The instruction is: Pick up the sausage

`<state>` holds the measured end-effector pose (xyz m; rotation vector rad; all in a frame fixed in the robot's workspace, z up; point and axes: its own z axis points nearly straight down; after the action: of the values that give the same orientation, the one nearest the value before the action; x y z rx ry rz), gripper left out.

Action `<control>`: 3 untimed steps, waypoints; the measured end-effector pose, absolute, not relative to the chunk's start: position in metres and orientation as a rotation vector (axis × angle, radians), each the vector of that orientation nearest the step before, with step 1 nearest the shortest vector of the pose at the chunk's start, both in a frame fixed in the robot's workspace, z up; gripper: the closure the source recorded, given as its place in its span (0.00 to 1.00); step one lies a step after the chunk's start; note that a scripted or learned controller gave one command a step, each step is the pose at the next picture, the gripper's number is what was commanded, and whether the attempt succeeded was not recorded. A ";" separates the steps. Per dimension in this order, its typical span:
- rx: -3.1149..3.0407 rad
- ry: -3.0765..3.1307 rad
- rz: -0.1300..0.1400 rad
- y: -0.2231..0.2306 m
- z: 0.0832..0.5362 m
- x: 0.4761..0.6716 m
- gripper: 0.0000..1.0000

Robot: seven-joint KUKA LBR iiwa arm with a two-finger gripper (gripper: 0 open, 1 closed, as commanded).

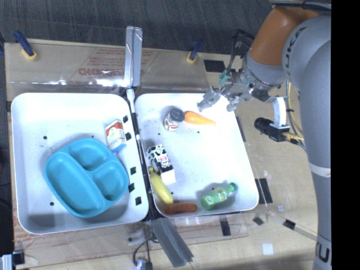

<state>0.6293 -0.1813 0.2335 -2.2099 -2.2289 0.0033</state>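
My gripper [219,101] hangs over the far edge of the right bin [242,151], its two fingers spread apart with nothing between them, poised just beside the carrot [199,118] rather than over my target; the sausage [179,208] lies at the opposite, near edge of that same bin, pressed along the wall, so I judge the whole pick is yet to be made. The banana [161,188] lies just beside the sausage's left end and the green bottle [218,196] sits close on its right, which will crowd my fingers; the wall behind leaves little room too. The blue divided plate [87,176] rests in the left bin [28,151], well out of my way.
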 end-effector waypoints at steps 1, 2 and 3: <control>-2.020 -2.405 0.001 -0.180 0.092 0.619 0.00; -2.100 -2.334 0.002 -0.131 0.092 0.570 0.00; -2.155 -2.285 0.002 -0.151 0.092 0.626 0.00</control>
<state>0.6263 -0.1506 0.0920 -2.1547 -2.2846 0.0020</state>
